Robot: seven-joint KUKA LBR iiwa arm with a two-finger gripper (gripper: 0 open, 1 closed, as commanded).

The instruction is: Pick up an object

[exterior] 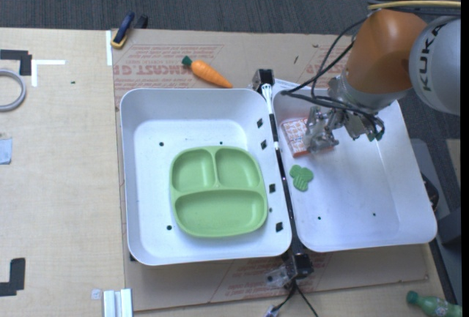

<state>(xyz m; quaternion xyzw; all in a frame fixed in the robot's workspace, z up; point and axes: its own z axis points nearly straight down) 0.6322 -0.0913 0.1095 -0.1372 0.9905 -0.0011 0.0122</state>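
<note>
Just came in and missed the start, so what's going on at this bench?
A grey KUKA arm with an orange band reaches in from the right, its gripper low in the right white bin, right at a small red-and-white packet. A small green leaf-shaped piece lies just below. The left white bin holds a green divided plate. Nothing is visibly lifted yet.

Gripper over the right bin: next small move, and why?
Probably a short drop straight down. The gripper sits at the right edge of the small red-and-white packet in the right white bin, with nothing visibly held; the green leaf-shaped toy lies apart, nearer the camera.
</note>
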